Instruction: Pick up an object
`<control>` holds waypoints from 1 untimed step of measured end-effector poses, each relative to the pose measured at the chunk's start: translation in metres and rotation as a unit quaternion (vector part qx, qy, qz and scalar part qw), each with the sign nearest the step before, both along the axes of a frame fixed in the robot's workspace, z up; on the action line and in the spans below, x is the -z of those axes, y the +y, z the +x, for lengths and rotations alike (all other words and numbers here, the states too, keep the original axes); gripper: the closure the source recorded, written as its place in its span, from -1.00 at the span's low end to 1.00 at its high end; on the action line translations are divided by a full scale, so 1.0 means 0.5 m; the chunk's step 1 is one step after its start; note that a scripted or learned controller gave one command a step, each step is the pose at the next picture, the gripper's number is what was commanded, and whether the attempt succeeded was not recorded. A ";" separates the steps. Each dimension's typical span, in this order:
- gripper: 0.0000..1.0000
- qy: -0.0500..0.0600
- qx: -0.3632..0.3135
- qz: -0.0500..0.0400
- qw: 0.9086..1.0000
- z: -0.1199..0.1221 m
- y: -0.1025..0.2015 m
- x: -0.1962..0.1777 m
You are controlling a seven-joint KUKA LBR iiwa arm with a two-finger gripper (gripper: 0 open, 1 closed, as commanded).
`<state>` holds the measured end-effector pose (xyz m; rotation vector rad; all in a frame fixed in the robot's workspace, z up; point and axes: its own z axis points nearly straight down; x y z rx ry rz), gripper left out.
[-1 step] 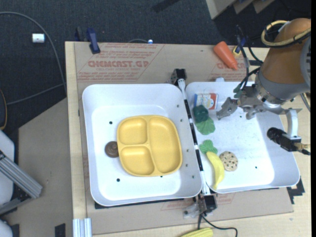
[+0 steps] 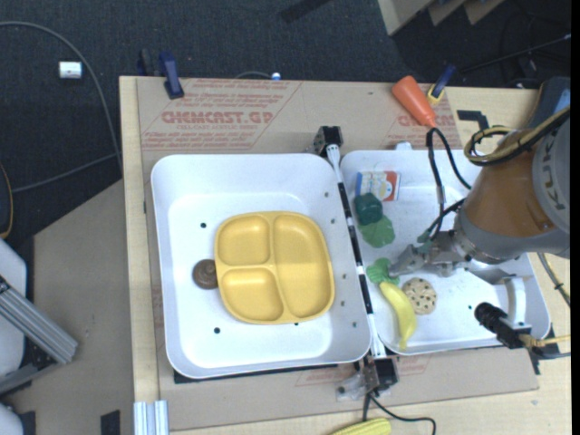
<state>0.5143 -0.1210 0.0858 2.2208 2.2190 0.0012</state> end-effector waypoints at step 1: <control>-1.00 0.001 0.000 0.001 1.000 -0.069 -0.035 0.000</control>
